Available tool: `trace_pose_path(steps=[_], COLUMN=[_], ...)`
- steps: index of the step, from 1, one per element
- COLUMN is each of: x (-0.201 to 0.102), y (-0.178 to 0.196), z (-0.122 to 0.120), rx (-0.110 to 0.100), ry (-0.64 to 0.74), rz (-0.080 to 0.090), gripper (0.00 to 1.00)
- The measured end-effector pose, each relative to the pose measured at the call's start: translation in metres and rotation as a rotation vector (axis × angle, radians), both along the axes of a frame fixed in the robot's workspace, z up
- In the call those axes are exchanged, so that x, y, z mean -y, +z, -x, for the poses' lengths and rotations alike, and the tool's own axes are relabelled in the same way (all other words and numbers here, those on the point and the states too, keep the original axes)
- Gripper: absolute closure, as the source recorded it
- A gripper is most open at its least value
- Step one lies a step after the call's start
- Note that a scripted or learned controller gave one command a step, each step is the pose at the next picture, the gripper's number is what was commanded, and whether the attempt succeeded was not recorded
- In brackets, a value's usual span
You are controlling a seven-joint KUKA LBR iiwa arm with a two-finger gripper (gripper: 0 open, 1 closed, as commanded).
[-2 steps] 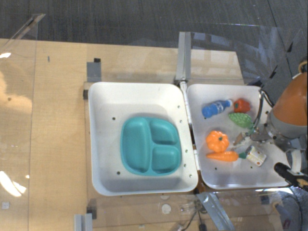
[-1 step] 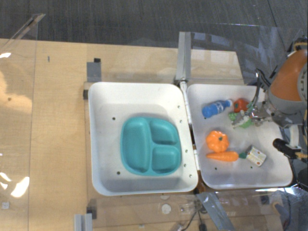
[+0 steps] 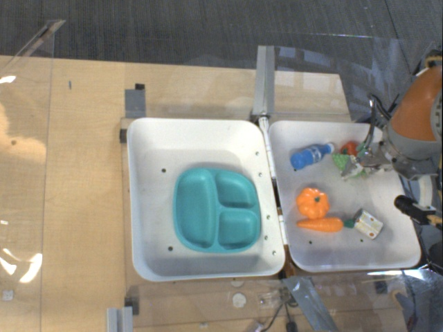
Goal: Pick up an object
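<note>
While I watch from above, nearest me in the right bin [image 3: 325, 258] lie a carrot [image 3: 320, 225] and small pumpkin [image 3: 312, 202]; farther back, my gripper [image 3: 361, 163] hangs by a green toy [image 3: 342, 161], its grip impossible to judge, beside a blue bottle [image 3: 309, 155].

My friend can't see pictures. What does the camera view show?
A robot gripper reaches into the right bin, among a blue bottle, toy pumpkin and carrot. A teal divided plate sits in the left bin.
</note>
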State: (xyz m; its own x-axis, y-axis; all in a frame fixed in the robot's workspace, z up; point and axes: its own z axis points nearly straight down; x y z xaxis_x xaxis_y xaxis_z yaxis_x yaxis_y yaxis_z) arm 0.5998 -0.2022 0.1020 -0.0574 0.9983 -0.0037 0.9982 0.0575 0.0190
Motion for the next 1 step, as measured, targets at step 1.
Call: trace_pose_path(steps=[1], x=[-0.0214], y=[0.0943], z=[-0.0233], rx=[-0.008], ry=[0.018], rz=[0.001], gripper=[1.00])
